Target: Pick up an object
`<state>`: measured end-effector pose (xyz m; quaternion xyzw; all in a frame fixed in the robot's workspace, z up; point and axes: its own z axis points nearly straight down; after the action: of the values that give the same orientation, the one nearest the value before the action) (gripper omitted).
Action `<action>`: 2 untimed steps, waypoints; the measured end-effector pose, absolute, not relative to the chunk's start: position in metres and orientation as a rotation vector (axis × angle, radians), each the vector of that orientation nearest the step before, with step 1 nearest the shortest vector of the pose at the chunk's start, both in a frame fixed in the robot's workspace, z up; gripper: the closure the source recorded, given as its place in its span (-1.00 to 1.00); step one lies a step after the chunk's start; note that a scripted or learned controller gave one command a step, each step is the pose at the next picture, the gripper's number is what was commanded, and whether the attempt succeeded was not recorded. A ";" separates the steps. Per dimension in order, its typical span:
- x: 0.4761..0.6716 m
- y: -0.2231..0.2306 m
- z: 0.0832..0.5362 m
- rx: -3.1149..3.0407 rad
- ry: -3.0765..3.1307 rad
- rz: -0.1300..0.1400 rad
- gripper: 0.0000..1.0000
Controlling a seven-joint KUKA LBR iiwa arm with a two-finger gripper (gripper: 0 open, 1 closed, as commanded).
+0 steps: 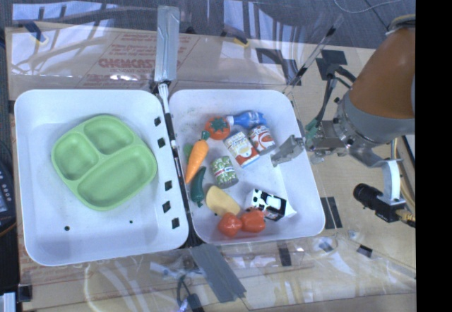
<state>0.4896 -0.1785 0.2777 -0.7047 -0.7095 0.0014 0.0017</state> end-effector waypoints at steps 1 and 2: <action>0.527 -0.092 0.162 -1.962 -2.447 0.006 -1.00; 0.527 -0.093 0.172 -1.958 -2.449 0.008 1.00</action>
<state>0.5275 -0.0930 0.1717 -0.6243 -0.7811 0.0026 0.0029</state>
